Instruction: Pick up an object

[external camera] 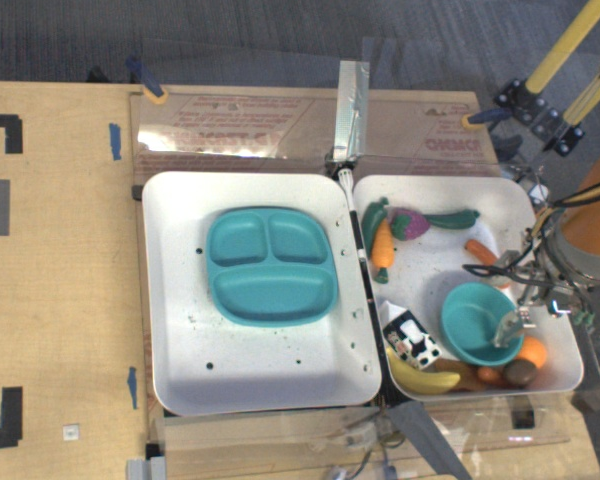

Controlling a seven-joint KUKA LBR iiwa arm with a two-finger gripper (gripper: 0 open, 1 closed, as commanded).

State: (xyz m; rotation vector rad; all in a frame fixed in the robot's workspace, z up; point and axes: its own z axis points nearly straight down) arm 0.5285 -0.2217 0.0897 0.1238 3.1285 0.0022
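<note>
Nearest the camera, along the front wall of the right bin (560, 383), lie a yellow banana (425, 377), a small black-and-white block (412, 340) just behind it, and toward the front right corner an orange ball (532, 351) with a brown round piece (520, 372) and a red piece (490, 375) close beside it. Just behind these sits a teal bowl (470, 323), upright, its opening toward the camera.

The end effector (517, 326) hangs over the bowl's right rim, reaching in from the right; whether it is apart or together cannot be told, and nothing can be seen between its tips. The bowl is directly below and slightly left of it, the orange ball just in front and to its right. These are judged the likeliest things to pick, the bowl's rim needing almost no sideways travel.

Farther back lie an orange carrot (482, 252), a purple and green vegetable (412, 224), a long green vegetable (450, 219), and an orange and green one (380, 248) by the dividing wall, its long axis running front to back.

The left bin (170, 298) holds a teal divided plate (271, 266), well apart from the arm.
</note>
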